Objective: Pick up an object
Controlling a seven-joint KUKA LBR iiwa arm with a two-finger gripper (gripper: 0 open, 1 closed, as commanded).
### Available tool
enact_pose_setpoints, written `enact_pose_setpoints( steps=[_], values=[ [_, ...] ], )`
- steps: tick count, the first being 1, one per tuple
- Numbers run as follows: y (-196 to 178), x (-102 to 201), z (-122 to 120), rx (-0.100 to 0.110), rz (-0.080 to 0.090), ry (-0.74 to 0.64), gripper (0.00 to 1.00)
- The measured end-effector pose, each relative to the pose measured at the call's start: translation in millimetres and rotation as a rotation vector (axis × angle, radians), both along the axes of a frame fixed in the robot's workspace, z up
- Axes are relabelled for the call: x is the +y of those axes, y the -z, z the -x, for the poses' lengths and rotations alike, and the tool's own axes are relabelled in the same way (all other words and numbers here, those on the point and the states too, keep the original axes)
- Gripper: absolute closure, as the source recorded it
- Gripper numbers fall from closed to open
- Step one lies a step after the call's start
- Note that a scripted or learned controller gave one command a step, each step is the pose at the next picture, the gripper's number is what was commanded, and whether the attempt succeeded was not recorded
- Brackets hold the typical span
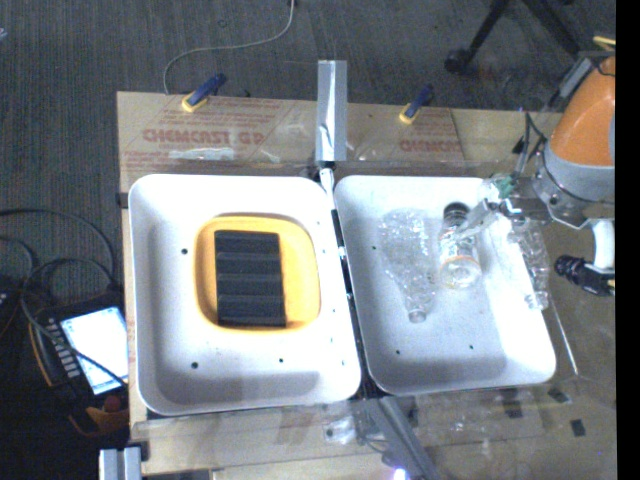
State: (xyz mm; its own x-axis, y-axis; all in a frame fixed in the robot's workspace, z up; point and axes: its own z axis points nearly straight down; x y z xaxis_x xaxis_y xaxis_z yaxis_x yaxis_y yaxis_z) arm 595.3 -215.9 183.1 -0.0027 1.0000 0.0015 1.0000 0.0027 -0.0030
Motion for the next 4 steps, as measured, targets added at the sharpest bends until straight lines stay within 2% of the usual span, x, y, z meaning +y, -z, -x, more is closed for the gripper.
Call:
enact_pose_setpoints(
  steps=[1, 2, 3, 4],
  values=[
    [75.9, -2.1, -10.6, -0.015, 0.002, -0.195, 0.00],
    [57.3, 69.3, -4.4, -0.001, 0.000, -0.224, 0.00],
    [79.2, 39.2, -10.5, -0.033, 0.016, -0.279, 0.00],
    [70.0, 39.7, -11.2, -0.036, 0.015, -0.278, 1.00]
  ],
)
